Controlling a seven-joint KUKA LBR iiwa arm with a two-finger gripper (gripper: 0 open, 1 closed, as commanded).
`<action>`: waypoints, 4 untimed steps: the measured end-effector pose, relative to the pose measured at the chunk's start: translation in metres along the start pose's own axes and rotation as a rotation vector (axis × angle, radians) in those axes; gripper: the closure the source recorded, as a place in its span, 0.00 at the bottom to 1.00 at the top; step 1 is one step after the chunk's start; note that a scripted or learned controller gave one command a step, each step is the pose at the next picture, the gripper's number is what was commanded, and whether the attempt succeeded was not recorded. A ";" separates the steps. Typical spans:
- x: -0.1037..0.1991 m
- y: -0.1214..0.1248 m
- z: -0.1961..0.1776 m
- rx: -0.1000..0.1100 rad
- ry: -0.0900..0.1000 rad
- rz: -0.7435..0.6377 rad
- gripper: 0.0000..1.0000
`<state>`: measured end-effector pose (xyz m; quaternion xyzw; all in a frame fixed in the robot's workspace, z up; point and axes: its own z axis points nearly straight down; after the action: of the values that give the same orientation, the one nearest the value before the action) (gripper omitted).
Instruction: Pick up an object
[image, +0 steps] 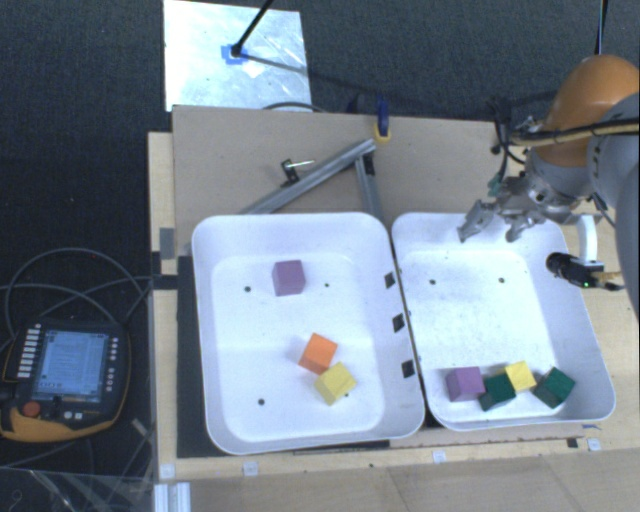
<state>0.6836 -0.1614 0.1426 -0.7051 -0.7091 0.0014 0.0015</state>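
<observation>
My gripper (492, 229) hangs over the far edge of the right bin (500, 300), with its two fingers spread apart and nothing between them. In the left bin (230, 330) lie a purple cube (288, 277), an orange cube (318, 352) and a yellow cube (336, 383). Along the near edge of the right bin sit a purple cube (464, 382), a dark green cube (497, 390), a yellow cube (519, 376) and another green cube (553, 386). All cubes are well away from the gripper.
A metal bar (310, 175) lies on the brown board behind the bins. Black clips (398, 322) sit on the seam between the bins. A teach pendant (65, 375) rests on the floor at the left.
</observation>
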 end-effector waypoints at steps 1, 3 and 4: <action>-0.001 0.003 -0.016 -0.010 -0.002 -0.003 1.00; -0.004 -0.004 -0.119 -0.012 -0.002 0.002 1.00; -0.004 -0.003 -0.145 -0.010 -0.002 0.001 1.00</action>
<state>0.6810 -0.1652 0.2878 -0.7054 -0.7088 -0.0017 -0.0027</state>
